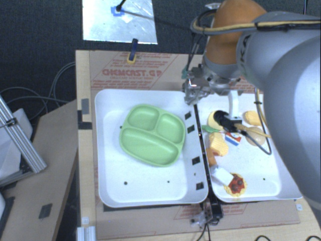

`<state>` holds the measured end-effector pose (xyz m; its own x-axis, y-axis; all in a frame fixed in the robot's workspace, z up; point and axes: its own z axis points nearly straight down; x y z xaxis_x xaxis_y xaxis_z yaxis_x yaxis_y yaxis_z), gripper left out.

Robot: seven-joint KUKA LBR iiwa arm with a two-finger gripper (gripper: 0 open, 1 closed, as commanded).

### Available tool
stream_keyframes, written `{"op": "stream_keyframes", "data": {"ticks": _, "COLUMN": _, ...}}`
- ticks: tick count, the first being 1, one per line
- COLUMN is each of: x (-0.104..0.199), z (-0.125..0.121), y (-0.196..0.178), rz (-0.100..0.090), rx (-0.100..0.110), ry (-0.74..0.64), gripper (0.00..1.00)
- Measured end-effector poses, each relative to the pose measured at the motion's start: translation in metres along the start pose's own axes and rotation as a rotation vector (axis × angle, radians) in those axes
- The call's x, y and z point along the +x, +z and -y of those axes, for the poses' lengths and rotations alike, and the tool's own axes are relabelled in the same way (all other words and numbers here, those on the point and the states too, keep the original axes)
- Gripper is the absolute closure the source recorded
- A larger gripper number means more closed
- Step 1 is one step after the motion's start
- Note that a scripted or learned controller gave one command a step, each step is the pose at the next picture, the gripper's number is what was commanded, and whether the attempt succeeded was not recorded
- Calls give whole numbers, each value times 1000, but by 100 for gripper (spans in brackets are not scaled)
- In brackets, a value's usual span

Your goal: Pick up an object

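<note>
The claw (pixel 192 95) hung over the far end of the divider between the two white bins, at the back edge of the right bin (pixel 268 187). I cannot tell its state. The small objects (pixel 226 134) lay in the right bin, near the claw but toward the front of it, not touching it. A green divided plate (pixel 152 134) lay in the left bin (pixel 108 185).

The arm (pixel 281 59) is bulky smooth grey with a rounded orange band (pixel 233 21), black and yellowish cables looping beside that band.
</note>
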<state>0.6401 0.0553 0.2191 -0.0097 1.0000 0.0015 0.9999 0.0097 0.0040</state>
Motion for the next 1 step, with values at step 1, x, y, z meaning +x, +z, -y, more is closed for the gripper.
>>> {"op": "stream_keyframes", "data": {"ticks": 1, "x": -11, "z": 0, "y": 4, "rz": 2, "rx": 3, "ry": 9, "gripper": 100}}
